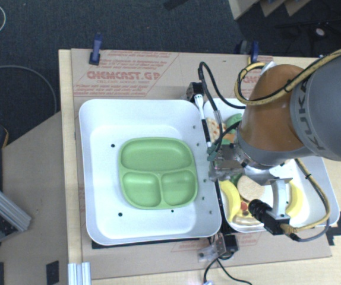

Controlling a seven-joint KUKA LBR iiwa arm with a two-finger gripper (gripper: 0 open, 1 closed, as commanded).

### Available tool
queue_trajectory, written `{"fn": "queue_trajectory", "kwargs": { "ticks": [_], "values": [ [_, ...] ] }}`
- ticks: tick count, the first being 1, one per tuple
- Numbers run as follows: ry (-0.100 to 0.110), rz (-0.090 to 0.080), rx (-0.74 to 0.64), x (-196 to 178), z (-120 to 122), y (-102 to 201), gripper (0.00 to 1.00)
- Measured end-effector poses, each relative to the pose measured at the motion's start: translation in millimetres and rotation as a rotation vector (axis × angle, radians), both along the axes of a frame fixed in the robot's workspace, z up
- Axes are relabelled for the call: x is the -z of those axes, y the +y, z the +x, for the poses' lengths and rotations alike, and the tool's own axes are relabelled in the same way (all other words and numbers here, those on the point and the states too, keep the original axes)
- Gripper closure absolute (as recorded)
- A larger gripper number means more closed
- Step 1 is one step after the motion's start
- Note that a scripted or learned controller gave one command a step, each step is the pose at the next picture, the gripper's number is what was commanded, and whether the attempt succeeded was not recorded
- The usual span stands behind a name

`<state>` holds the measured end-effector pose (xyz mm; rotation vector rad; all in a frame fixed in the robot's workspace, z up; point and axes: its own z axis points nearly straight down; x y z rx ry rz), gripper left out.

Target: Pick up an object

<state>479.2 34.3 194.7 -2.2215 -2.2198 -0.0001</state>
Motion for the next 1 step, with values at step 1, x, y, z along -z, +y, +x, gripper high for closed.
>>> {"fn": "queue_trajectory", "kwargs": {
  "ticks": [1],
  "values": [
    [-0.015,0.003,-0.01,-112.3,28.2,64.1,1.0]
  ]
}}
